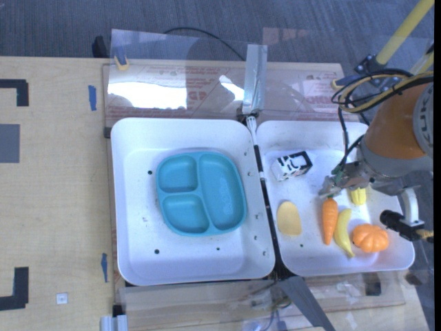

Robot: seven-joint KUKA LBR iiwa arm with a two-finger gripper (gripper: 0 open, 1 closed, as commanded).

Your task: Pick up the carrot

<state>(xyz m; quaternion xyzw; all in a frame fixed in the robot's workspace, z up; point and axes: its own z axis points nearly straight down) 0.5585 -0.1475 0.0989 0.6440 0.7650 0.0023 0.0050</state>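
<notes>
You've got the small orange pumpkin nearest the lens, low in the right shallow white bin, w/ a yellow banana touching its left side. Just left of the banana lies the long orange carrot, tip pointing down, top end up by the claw. Claw sits right at the carrot's top; can't tell if it's wide or narrow, or gripping anything. Pale yellow oval piece lies left of the carrot, black-and-white block above it. Left bin carries a blue 3-section plate. Both bins sit on the wooden desk.
</notes>
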